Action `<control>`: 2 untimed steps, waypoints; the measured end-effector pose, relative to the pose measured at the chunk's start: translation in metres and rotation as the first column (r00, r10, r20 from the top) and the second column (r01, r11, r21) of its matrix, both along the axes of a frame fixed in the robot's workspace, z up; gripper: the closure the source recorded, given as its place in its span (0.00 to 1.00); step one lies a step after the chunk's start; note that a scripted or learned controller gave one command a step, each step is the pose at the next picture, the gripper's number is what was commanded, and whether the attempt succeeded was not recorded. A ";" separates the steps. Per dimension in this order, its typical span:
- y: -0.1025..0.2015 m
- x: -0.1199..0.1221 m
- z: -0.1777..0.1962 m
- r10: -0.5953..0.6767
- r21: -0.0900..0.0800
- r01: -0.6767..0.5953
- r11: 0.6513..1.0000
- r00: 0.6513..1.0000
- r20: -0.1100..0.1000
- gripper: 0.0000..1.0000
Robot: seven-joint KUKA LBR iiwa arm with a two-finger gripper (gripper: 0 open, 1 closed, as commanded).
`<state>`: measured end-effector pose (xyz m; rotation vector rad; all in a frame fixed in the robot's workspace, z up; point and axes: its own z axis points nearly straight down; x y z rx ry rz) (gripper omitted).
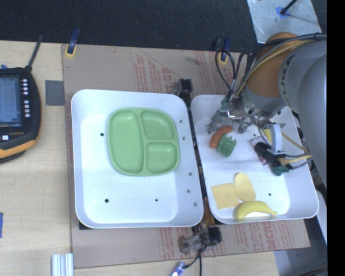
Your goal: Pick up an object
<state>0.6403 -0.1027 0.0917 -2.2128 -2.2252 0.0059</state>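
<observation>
Pincer sits low at 11 o'clock in the right bin, fingers spread wide, nothing between them. Sausage lies just under the tips, touching the broccoli at its 5 o'clock. Cheese slice, chip and banana cluster at the bin's 6 o'clock, well apart from the pincer. Left bin carries a green divided plate. Pendant on the surface at 9 o'clock.
</observation>
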 end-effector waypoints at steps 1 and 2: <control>-0.006 0.016 0.000 0.000 0.000 0.000 1.000 1.000 0.003 0.00; -0.006 -0.027 0.000 0.000 -0.001 0.000 1.000 1.000 0.000 0.00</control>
